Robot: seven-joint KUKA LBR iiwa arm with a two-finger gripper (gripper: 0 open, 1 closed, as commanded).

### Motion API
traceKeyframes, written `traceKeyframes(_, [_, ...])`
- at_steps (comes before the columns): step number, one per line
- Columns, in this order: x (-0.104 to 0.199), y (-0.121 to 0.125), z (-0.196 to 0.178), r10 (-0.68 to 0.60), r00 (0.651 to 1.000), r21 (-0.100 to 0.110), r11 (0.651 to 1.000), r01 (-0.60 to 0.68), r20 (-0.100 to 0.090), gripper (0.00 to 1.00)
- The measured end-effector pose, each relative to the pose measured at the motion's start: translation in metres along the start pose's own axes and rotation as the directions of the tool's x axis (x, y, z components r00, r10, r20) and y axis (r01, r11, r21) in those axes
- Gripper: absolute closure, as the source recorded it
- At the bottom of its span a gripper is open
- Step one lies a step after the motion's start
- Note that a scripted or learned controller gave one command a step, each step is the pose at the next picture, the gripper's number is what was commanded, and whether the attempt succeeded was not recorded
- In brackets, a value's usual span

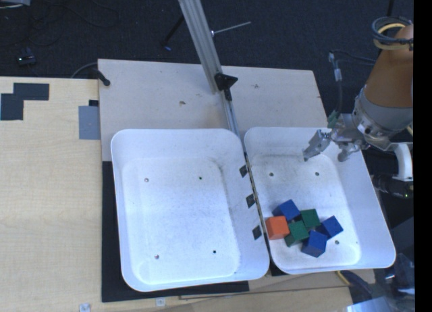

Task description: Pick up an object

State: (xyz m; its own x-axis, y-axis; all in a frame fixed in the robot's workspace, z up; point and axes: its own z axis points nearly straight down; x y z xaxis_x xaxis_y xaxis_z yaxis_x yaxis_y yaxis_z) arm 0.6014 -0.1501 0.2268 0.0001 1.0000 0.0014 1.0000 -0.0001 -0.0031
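A cluster of small blocks lies in the near part of the right bin [351, 189]: an orange block [277, 227], a blue block [287, 210], two green blocks [310, 219] [296, 233] and two more blue blocks [331, 226] [314, 244]. My gripper [329, 148] hangs over the far right part of that bin, well behind the blocks. Its two fingers are spread apart and open, with nothing between them.
The left bin [135, 162] sits beside the right one, with black clips along the divider [250, 199]. A slanted aluminium bar [202, 40] rises behind the bins. A wooden tabletop [47, 202] lies to the left.
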Motion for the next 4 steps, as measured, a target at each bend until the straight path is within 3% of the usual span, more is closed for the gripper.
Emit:
traceKeyframes(1, [0.0, -0.055, 0.098, 0.002, 1.0, 0.009, 1.0, -0.002, -0.002, 0.0])
traceKeyframes(2, [0.018, -0.069, 0.112, 0.006, 1.0, -0.025, 1.0, -0.005, 0.008, 0.0])
traceKeyframes(3, [0.007, -0.024, 0.136, -0.001, 1.0, -0.004, 1.0, 0.001, 0.002, 0.0])
traceKeyframes(4, [-0.035, -0.093, 0.133, 0.006, 1.0, 0.004, 1.0, -0.006, 0.001, 0.0])
